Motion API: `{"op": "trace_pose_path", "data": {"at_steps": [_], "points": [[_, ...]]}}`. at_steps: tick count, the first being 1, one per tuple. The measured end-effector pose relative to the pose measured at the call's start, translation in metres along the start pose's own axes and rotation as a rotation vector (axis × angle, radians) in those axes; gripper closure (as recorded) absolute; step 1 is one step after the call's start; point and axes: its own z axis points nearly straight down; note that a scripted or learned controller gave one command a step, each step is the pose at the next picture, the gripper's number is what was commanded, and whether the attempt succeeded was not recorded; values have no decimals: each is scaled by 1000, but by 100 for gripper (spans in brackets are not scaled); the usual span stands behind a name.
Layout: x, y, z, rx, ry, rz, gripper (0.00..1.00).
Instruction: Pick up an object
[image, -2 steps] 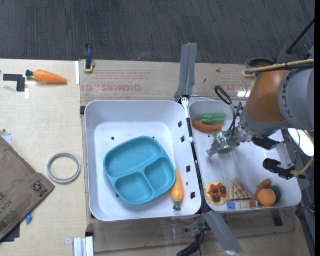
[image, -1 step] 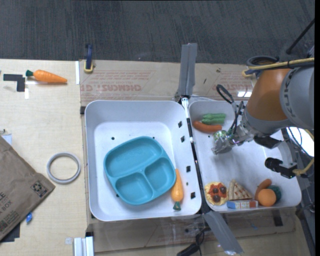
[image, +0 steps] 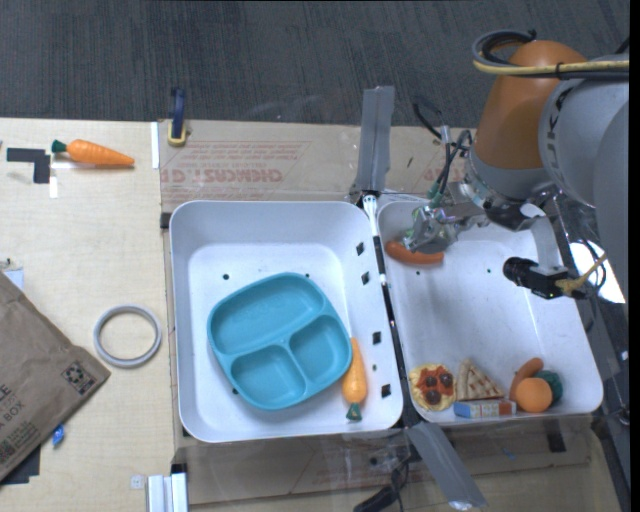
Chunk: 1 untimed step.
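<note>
My gripper (image: 431, 228) hangs low over the far left corner of the right bin (image: 500, 320). Its tip is right above a red-orange sausage (image: 414, 255) that lies on the bin floor by the left wall, and it seems to touch the sausage's right end. Along the bin's near edge lie a small round pizza (image: 432, 387), a sandwich wedge (image: 479, 380), a small red and blue box (image: 481, 408), an orange ball (image: 534, 394) and a second sausage (image: 526, 368).
The left bin (image: 200, 250) holds a blue divided plate (image: 280, 340) with a carrot (image: 355, 376) beside its right edge. On the bench to the left lie another carrot (image: 92, 153), a grey tape ring (image: 127, 334) and a cardboard box (image: 35, 380).
</note>
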Motion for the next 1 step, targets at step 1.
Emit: {"op": "trace_pose_path", "data": {"at_steps": [1], "points": [[41,-16,-35,1,0,-114,100]]}}
